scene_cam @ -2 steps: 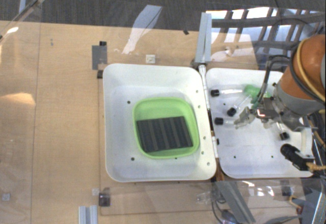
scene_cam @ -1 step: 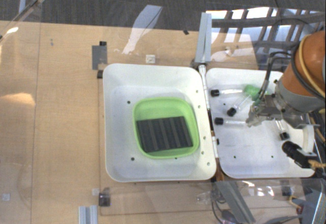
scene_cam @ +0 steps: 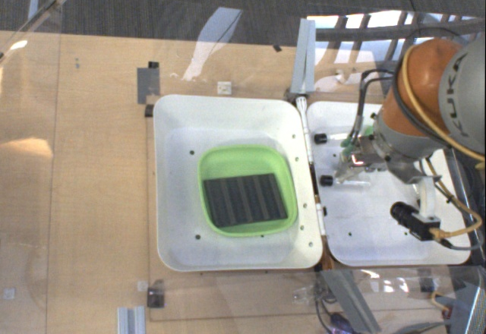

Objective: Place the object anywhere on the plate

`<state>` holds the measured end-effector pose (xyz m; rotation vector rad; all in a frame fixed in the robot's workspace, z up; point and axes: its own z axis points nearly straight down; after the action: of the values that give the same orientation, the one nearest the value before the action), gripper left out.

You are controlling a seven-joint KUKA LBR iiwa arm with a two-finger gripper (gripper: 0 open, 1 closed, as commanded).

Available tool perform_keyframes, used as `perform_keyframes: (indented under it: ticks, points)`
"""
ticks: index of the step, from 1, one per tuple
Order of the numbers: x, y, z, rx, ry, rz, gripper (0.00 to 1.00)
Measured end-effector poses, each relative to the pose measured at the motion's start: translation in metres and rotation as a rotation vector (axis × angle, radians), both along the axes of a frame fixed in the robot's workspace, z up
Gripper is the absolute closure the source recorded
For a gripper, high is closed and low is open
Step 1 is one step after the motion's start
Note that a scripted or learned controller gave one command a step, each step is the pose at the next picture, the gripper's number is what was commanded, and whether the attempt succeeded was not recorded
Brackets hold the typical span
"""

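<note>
where 2 bins (scene_cam: pixel 171 196) sit (1 plate (scene_cam: pixel 247 162)).

Two white bins (scene_cam: pixel 171 196) on wooden bench (scene_cam: pixel 76 173)

Lettering, one item: dark capitals "KU" on the grey casing of the arm (scene_cam: pixel 463 89), running down the frame's right edge (the rest of the word is cut off). No other legible text, numbers or labels.

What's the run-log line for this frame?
arm: over right bin | gripper: low, near bin's left edge | plate: green, left bin, dark ridged insert | grasp: unclear
</note>
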<state>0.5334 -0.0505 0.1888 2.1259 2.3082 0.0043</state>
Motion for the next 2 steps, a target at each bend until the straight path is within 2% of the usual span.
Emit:
perform_keyframes:
  ticks: [1, 2]
  points:
    - [0.0217, 0.0566, -0.0041, 0.000, -0.001, 0.104, 1.00]
    - [0.0218, 0.0564, -0.0041, 0.000, -0.001, 0.104, 0.00]
